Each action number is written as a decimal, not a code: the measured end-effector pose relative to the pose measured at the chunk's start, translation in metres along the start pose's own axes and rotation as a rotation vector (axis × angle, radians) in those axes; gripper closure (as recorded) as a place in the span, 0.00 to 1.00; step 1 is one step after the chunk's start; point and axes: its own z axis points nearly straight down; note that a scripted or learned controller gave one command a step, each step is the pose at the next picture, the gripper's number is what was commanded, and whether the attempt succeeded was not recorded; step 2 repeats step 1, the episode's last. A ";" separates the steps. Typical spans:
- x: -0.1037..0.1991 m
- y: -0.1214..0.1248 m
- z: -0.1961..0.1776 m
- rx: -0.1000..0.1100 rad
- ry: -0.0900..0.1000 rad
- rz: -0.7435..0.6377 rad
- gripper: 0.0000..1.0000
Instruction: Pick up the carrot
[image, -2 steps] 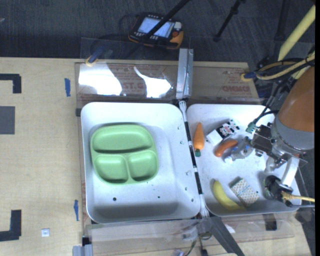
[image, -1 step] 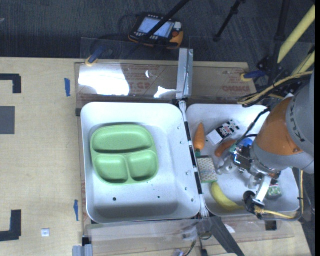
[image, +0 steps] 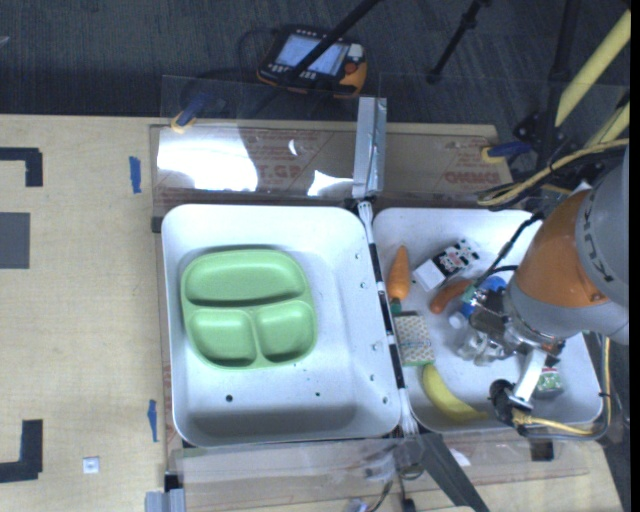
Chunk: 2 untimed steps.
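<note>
gripper (image: 483, 338) low in right bin (image: 580, 405) | finger spread: can't tell from here | carrot (image: 400, 272) apart at bin's upper left, beside the divider

I can read almost nothing here. Faint reddish print runs across the clear panel (image: 270, 160) behind my two bins and on its right-hand part (image: 470, 170), but the glare and blur keep me from making out any word. The lit screen of the handheld pendant (image: 312, 60) beyond the bench shows marks too small to read.
</note>
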 end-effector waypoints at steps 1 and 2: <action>0.032 -0.019 -0.081 -0.002 0.000 -0.194 1.00; 0.032 -0.019 -0.081 -0.002 0.000 -0.194 1.00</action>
